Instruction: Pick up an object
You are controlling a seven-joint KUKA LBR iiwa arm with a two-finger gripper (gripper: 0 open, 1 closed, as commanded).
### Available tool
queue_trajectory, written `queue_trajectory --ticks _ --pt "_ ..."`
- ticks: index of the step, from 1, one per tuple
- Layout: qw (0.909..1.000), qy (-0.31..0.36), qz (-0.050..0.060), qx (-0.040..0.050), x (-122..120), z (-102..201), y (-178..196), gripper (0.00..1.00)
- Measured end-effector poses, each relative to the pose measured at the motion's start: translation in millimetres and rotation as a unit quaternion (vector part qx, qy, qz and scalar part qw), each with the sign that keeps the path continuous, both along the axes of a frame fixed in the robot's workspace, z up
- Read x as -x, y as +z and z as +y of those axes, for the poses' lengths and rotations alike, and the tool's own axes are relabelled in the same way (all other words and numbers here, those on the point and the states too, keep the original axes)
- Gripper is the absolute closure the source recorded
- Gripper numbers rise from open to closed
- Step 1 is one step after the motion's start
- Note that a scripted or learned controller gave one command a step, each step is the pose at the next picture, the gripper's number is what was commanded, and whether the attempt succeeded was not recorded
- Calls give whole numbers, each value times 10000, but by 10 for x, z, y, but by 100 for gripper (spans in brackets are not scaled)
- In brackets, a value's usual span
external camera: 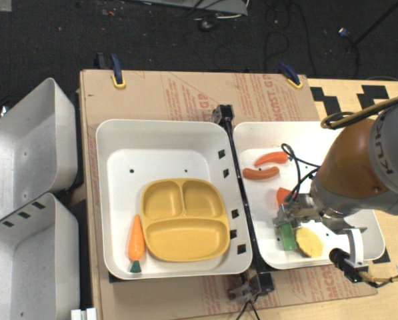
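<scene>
Jaws: state could not be told; the gripper (291, 220) was low in the right bin (252, 179), its tip buried among small items and shadowed by the wrist
Arm: the grey arm with its orange band (351, 165) reached in from the right and hung over the right bin's near half
Likely target: a green piece (289, 239) lay right under the tip, touching or nearly touching a yellow piece (310, 243) just to its right; a small red piece (283, 195) sat just beyond the tip
Other candidates: two sausages (261, 173) lay side by side further back in the same bin, apart from the cluster
Left bin: a yellow divided plate (185, 220) sat in the left bin (112, 179) with a carrot (137, 239) beside its left edge, well apart from the gripper
Step, as judged: descent onto the green piece, grasp not yet confirmed
Doing it well: centre over one piece alone, since the green and yellow pieces crowded each other; go fully down before closing; lift straight up so neighbours were not dragged along
Risk: pinching an edge, or nudging the yellow piece toward the bin's near wall
</scene>
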State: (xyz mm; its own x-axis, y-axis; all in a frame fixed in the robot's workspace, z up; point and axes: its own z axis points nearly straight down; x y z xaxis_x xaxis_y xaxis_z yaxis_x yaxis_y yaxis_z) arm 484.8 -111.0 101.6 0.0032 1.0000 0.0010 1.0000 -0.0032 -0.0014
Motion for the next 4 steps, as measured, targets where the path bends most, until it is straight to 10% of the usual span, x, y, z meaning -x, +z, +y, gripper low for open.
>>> queue_trajectory --ticks 3,4 --pt "10000 33 -37 14 33 -45 1721 100" --pt "10000 55 -17 4 -332 380 1656 100"
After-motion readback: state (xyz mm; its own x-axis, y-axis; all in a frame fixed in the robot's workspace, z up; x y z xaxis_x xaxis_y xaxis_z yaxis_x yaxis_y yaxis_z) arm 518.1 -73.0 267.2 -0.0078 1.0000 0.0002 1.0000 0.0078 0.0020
